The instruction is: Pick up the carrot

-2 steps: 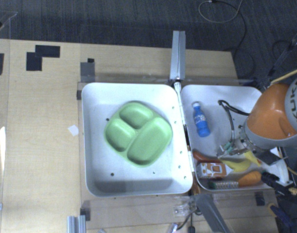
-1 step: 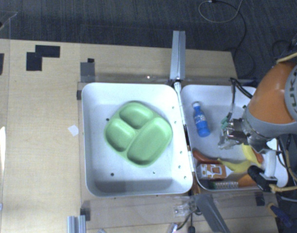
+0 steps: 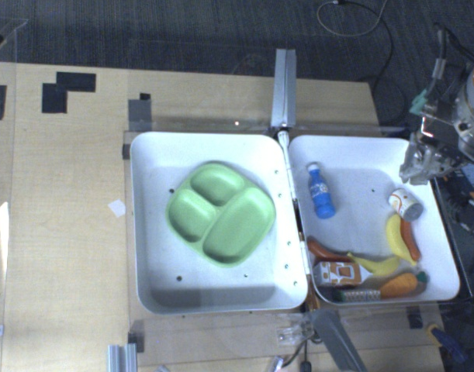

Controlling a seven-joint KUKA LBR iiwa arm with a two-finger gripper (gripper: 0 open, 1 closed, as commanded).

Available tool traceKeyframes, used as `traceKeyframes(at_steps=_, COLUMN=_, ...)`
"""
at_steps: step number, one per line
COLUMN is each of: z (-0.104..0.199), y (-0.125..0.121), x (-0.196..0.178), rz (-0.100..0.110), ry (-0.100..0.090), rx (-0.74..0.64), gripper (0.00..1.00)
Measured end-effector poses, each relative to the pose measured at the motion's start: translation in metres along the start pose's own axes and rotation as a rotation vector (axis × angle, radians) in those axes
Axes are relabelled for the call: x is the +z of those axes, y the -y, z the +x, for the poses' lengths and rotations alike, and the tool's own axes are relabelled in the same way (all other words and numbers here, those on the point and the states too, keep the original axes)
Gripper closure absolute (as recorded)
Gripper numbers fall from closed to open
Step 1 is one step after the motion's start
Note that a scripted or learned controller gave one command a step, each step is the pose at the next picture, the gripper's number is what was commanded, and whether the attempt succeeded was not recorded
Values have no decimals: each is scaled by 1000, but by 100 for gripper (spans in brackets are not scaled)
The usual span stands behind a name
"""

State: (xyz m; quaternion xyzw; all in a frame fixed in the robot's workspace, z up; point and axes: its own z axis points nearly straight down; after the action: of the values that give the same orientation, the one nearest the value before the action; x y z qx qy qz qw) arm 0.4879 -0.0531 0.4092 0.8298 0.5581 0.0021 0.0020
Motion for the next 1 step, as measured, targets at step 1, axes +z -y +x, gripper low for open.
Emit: traceKeyframes(at_steps=1, z=-34, y=-13, x=21, rz=3, ry=2, rx=431, gripper=100)
